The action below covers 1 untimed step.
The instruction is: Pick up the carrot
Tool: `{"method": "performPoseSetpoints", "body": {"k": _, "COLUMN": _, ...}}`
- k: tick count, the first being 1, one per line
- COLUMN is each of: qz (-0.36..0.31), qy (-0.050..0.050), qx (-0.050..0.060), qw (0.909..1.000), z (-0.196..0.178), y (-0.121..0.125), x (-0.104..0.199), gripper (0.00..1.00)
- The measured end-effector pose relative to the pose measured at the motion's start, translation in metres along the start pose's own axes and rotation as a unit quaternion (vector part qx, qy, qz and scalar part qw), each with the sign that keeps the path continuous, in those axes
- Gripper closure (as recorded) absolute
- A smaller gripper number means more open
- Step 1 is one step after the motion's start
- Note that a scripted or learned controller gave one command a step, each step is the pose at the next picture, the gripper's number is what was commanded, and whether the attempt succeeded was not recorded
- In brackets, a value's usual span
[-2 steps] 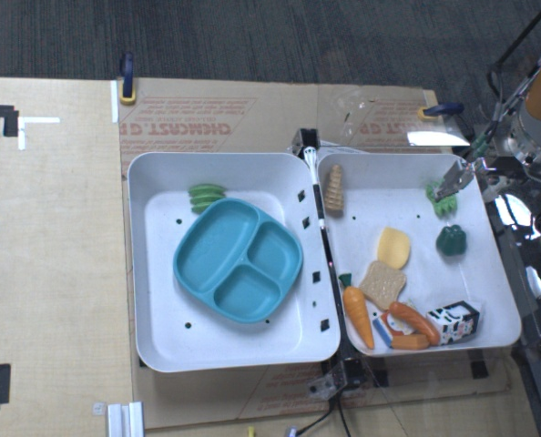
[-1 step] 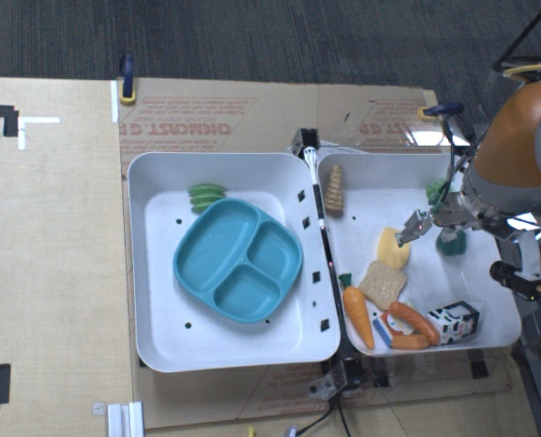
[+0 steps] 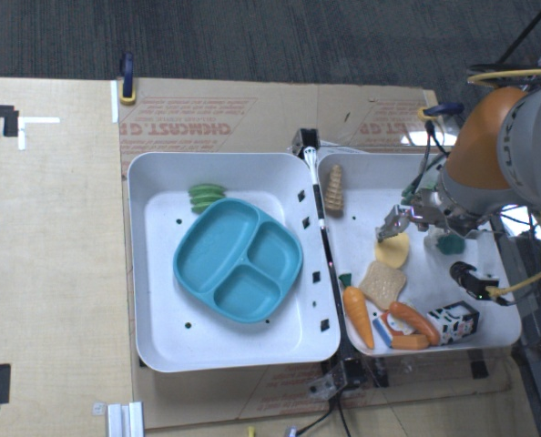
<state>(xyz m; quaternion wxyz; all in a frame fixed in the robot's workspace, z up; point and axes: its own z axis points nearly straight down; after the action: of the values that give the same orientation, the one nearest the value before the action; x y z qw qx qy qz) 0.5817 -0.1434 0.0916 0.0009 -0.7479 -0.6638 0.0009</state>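
In the right-hand bin (image 3: 489, 340), along its near-left corner, we find the carrot (image 3: 357, 317) lying flat, its thick end toward the middle of the bin and its tip pointing to the front wall. Just beside it on the right we note a slice of bread (image 3: 383, 284), touching or nearly touching the carrot's upper end, and beyond that a pair of orange sausage-like pieces (image 3: 409, 326) and a small black-and-white carton (image 3: 455, 321) near the front-right corner. A pale yellow piece (image 3: 393, 250) lies above the bread, and a ridged brown item (image 3: 333, 190) rests against the bin's left wall toward the back. We observe the gripper (image 3: 394, 223) low over the middle of this bin, just above the yellow piece and well apart from the carrot; the grey arm with its orange band (image 3: 484, 144) enters from the right. We cannot tell from this angle how far the tool is spread, and we see nothing held in it. In the left-hand bin (image 3: 152, 271) we record a blue divided plate (image 3: 239, 259) near the centre and a green pod-like item (image 3: 208, 195) touching its far edge.
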Motion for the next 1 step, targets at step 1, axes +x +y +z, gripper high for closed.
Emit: {"method": "performPoseSetpoints", "body": {"k": 1, "qz": 0.035, "qy": 0.000, "qx": 0.001, "qw": 0.9994, "z": 0.0004, "y": -0.0539, "x": 0.0321, "gripper": 0.00}}
